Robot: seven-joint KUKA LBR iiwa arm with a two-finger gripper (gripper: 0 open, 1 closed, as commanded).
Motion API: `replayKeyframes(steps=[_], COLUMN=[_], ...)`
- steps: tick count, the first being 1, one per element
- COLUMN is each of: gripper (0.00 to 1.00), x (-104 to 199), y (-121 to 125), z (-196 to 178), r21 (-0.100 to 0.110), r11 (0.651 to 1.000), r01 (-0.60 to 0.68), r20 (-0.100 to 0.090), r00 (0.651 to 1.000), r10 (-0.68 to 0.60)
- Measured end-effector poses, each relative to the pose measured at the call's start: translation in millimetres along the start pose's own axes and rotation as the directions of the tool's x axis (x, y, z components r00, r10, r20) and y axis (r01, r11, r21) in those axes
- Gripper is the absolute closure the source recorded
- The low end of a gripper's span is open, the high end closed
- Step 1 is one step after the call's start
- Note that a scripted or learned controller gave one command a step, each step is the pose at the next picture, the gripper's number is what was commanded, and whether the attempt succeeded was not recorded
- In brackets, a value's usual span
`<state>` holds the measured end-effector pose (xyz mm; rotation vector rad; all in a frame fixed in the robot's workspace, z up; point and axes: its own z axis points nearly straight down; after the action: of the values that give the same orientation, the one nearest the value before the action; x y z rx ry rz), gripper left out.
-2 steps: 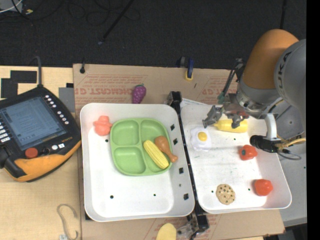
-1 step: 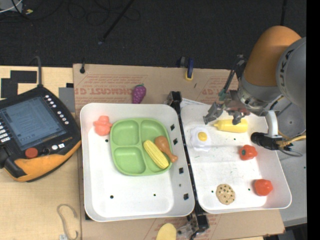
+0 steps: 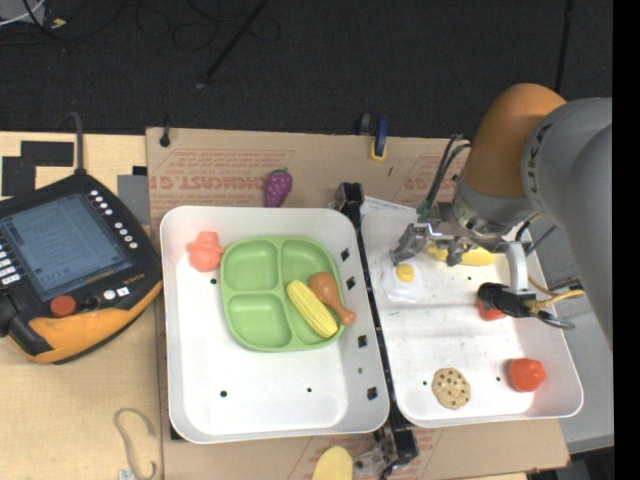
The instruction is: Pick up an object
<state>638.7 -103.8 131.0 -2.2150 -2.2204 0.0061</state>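
On the left of the bench lies a control pendant [image 3: 65, 258] with a dark screen and an orange-black body. Behind the bins stands brown cardboard [image 3: 230, 173] with red print, and a purple grape bunch [image 3: 278, 186] rests on it. A blue clamp [image 3: 379, 138] grips its far edge. Near the front left lies a metal hook [image 3: 135, 438]. Cables [image 3: 150, 8] lie on the dark floor far behind.

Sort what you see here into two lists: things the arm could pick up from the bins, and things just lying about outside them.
In the bins, for picking:
round speckled cookie
red tomato-like toy
white fried egg toy with yellow yolk
yellow corn cob
brown drumstick
pink toy
green divided plate

Lying about:
purple grape bunch
orange-edged control tablet
yellow toy at the bottom edge
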Motion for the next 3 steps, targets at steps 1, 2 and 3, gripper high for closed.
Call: replayKeyframes(steps=[1,2,3], gripper=[0.0,1.0,1.0], x=[3,2,-7], y=[0,3,4], z=[46,29,-33], r21=[-0.002,-0.013,-0.011], r11=[1.0,1.0,1.0], r01=[0.0,-0.001,-0.007], r20=[0.0,0.001,0.002], r00=[1.0,1.0,1.0], r10=[0.0,0.001,0.007])
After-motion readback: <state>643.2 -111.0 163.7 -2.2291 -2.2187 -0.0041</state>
